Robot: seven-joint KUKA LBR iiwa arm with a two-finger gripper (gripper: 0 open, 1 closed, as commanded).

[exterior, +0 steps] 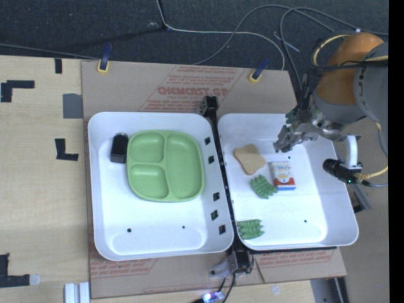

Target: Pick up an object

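My gripper [282, 145] hangs over the upper middle of the right bin [328, 216], its dark fingers pointing down-left. Nothing shows between them. A tan bread slice [249, 159] lies just left of and below the fingertips. A small white and red carton [282, 174] sits right below the gripper. A green leafy piece [262, 186] lies next to the carton, and a second green piece [250, 229] rests at the bin's lower left corner.
The left bin [107, 213] holds a green divided plate [166, 165] and a small black block [118, 148] at the plate's left. A black divider clamp runs between the bins. Cables trail across the dark floor behind the bench.
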